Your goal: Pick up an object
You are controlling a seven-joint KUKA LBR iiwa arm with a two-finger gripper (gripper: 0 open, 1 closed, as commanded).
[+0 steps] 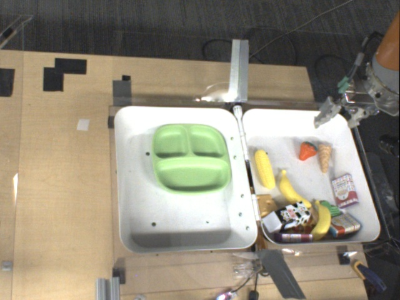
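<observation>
Gripper (pixel 332 109) being held above right bin (pixel 284 127) far corner, finger state not discernible. Strawberry (pixel 307 150), cone (pixel 325 157) lying near; green tray (pixel 190 157) seated in left bin (pixel 134 186).

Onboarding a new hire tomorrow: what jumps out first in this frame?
The green divided plate lying alone in the left bin. Then the clutter in the right bin: a corn cob, two bananas and small packages crowd its near corner, with a strawberry and an ice cream cone farther back. The gripper hangs above that bin's far right corner.
</observation>
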